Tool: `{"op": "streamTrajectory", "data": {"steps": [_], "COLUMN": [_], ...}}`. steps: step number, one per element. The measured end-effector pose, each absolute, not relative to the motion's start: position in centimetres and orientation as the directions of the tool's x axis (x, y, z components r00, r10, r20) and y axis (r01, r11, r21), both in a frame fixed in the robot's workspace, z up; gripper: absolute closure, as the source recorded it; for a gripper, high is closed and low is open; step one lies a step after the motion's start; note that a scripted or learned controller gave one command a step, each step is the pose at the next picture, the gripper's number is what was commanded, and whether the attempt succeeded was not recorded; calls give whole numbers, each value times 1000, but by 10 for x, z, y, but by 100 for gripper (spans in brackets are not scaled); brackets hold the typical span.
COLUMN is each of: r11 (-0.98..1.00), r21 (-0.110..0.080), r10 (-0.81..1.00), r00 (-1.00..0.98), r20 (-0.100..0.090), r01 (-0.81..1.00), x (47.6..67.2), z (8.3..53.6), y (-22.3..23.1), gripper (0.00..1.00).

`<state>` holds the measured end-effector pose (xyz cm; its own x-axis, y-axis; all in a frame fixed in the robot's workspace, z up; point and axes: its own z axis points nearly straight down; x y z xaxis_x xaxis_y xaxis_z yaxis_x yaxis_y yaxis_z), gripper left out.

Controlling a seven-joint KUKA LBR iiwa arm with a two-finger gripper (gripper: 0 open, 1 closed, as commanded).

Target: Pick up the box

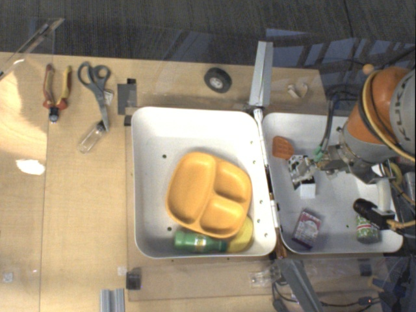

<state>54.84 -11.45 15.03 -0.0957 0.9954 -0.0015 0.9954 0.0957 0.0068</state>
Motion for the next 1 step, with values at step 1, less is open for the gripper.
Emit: {"op": "streamTrajectory", "data": {"steps": [1], "r11": [-143], "r21": [3], "r10": [990], "r00": [143], "r20": [0], "r01": [990], "x": [509], "z": [101], "y": [-122], "gripper": [0]}}
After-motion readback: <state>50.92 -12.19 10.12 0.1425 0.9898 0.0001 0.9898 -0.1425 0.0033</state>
